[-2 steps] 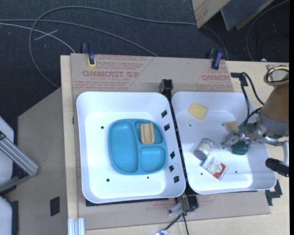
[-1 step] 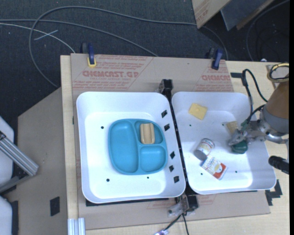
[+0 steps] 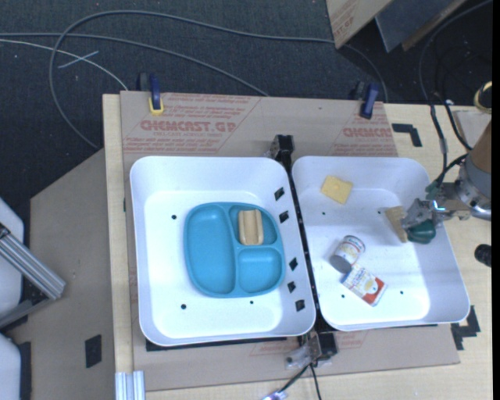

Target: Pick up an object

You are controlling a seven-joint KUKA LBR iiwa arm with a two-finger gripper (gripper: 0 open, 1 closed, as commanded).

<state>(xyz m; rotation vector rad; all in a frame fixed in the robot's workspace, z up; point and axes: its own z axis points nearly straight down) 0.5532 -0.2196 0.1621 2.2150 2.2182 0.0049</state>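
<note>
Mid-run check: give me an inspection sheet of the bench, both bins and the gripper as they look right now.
Surface: board-topped bench bearing left bin and right bin side by side.
Job's things: in right bin, yellow block, small can, red-and-white packet, tan piece, dark green object.
Clutter: blue divided tray in left bin, tan block in its upper right compartment.
Grippers: gripper low over right bin's right side, beside the green object; hold unclear.
Cables: loose cables on the floor behind.
Surroundings: cardboard box at top.
</note>
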